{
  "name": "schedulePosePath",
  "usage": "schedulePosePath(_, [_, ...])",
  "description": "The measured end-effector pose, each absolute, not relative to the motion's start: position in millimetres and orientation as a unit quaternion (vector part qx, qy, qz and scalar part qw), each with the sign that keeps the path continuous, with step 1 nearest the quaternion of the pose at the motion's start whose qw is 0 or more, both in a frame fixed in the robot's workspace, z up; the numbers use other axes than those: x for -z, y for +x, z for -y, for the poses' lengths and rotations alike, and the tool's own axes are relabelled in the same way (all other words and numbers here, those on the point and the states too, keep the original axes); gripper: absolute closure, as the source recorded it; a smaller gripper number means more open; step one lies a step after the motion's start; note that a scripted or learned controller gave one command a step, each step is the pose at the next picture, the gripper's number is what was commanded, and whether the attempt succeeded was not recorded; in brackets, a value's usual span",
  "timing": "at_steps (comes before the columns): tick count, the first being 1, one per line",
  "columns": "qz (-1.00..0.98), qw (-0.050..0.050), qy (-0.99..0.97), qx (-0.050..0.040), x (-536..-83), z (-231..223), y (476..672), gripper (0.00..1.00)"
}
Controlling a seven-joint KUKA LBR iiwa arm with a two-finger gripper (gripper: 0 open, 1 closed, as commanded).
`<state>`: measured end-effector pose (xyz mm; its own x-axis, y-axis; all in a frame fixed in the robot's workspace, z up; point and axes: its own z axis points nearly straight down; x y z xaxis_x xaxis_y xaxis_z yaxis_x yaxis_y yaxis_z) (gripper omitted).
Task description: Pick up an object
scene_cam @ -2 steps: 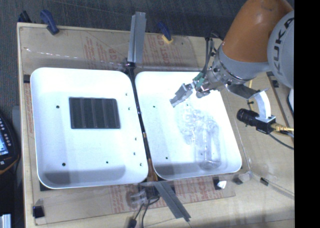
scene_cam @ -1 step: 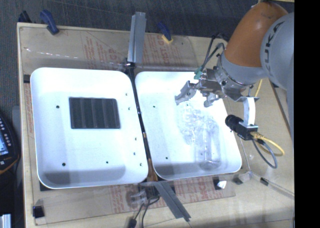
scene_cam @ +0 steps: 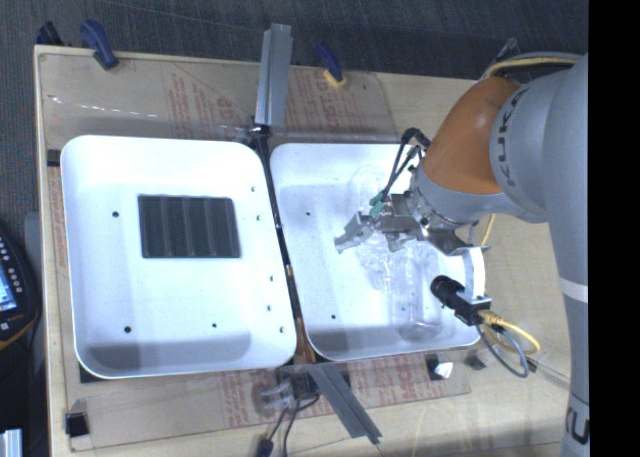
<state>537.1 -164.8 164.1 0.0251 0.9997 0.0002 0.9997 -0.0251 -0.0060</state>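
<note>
A dark grey ribbed rectangular block (scene_cam: 188, 227) lies flat in the middle of the left bin (scene_cam: 90, 175). In the right bin (scene_cam: 310, 195), a clear plastic bottle (scene_cam: 413, 297) lies near the front right corner, hard to make out against the white floor. My gripper (scene_cam: 358, 232) is down in the middle of the right bin, just up and left of the bottle. The grey arm with its orange band (scene_cam: 478, 140) reaches in from the right and hides the bin's right wall.
A metal bar (scene_cam: 272, 75) runs along the gap between the two bins at the back. Blue clamps (scene_cam: 100, 45) hold the board at its far edge. Cables and a black connector (scene_cam: 455, 300) trail by the right bin's front right corner.
</note>
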Motion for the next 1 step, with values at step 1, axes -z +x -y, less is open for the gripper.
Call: schedulePosePath(1, [0.699,0.002,-0.715,-0.0023,-174.0,164.9,537.8,1.00])
